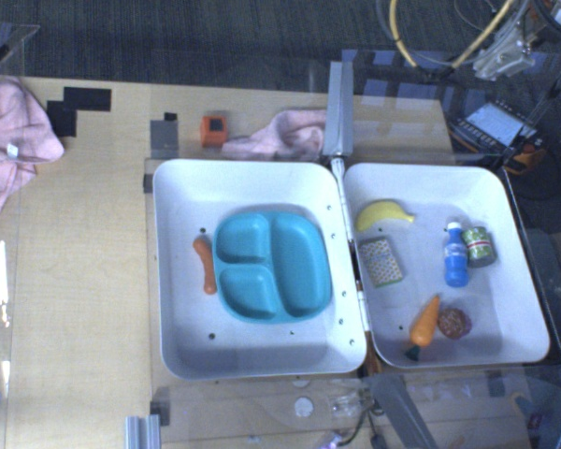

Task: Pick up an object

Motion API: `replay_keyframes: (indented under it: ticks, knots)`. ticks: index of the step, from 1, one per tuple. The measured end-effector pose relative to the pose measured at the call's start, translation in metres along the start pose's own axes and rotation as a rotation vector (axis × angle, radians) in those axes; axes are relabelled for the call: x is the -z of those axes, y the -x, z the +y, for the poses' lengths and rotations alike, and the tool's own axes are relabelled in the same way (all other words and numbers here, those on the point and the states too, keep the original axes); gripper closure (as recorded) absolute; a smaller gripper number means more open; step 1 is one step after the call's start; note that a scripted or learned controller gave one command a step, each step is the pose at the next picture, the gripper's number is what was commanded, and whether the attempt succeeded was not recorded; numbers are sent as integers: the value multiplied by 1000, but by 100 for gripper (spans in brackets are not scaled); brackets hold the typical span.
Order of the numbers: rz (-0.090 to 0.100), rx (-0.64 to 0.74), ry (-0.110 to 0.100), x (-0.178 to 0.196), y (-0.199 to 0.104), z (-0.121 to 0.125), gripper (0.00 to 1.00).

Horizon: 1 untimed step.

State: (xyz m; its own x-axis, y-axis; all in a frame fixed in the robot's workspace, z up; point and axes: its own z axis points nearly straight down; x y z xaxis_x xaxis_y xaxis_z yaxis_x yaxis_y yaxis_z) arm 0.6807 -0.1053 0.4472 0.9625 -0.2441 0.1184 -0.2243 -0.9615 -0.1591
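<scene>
The right bin [505,251] holds a yellow banana [383,215], a small patterned card or sponge [381,261], a blue bottle [456,254], a green can [479,247], an orange carrot [425,321] and a small round dark red item [454,323]. In the left bin [182,251] lies a blue divided plate [271,265] with a thin orange sausage-like piece [207,264] to its left.
A pink cloth [280,137] lies behind the bins near an orange block [214,129]. Another pink cloth [9,148] sits at the bench's far left. A metal divider post [338,110] rises between the bins. Cables and equipment [505,54] crowd the top right.
</scene>
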Motion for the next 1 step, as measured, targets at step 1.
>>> replay_keyframes:
  ticks: [1]
  knots:
    - [6,-8,-12,8,-4,0,100]
